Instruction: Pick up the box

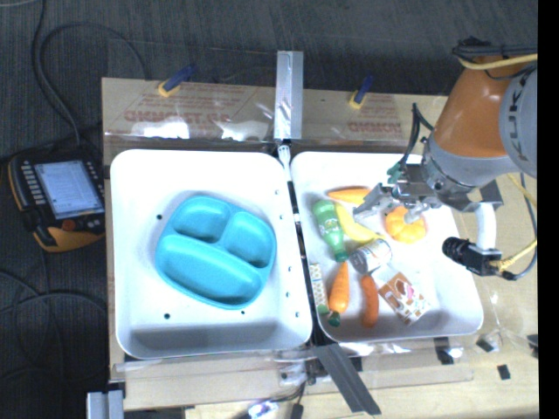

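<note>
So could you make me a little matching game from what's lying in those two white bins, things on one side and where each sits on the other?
Things:
1. blue divided tray
2. box
3. green bottle
4. orange fruit

Places:
A. near front edge of the right bin, tilted
B. under the end effector, right bin
C. middle of the left bin
D. right bin, close to the wall between the bins

Pairs: 1-C, 2-A, 3-D, 4-B
</note>
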You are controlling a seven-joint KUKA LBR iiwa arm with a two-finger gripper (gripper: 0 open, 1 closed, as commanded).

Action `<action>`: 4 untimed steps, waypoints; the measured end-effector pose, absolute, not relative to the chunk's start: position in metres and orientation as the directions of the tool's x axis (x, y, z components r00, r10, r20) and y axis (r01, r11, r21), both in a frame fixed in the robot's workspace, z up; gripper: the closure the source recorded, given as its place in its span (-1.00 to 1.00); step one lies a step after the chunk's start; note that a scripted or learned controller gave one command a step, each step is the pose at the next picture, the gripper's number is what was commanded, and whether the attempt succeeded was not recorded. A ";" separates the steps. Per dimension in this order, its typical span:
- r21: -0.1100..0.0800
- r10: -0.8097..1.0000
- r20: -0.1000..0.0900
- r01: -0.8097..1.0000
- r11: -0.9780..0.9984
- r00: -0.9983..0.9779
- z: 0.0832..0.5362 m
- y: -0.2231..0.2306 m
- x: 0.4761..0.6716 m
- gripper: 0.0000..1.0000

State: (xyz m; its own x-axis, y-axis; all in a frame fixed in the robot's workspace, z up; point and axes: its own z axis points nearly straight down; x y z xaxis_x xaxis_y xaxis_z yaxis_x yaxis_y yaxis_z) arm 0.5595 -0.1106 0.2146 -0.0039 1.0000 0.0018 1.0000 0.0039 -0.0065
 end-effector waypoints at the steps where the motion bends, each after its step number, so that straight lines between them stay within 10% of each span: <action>1: -0.006 0.994 0.000 0.994 0.111 -0.111 0.203 -0.102 0.561 -1.00; 2: -0.002 0.990 -0.003 0.990 0.143 -0.143 0.433 -0.103 0.498 -1.00; 3: -0.002 0.845 -0.002 0.845 0.535 -0.535 0.433 -0.172 0.490 -1.00; 4: -0.003 0.983 -0.003 0.983 0.186 -0.186 0.433 -0.224 0.485 -1.00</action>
State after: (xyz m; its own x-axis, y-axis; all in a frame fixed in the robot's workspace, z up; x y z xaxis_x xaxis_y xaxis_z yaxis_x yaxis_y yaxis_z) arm 0.4852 -0.2243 0.4329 -0.1859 0.9826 -0.0026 0.9826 0.1859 -0.0032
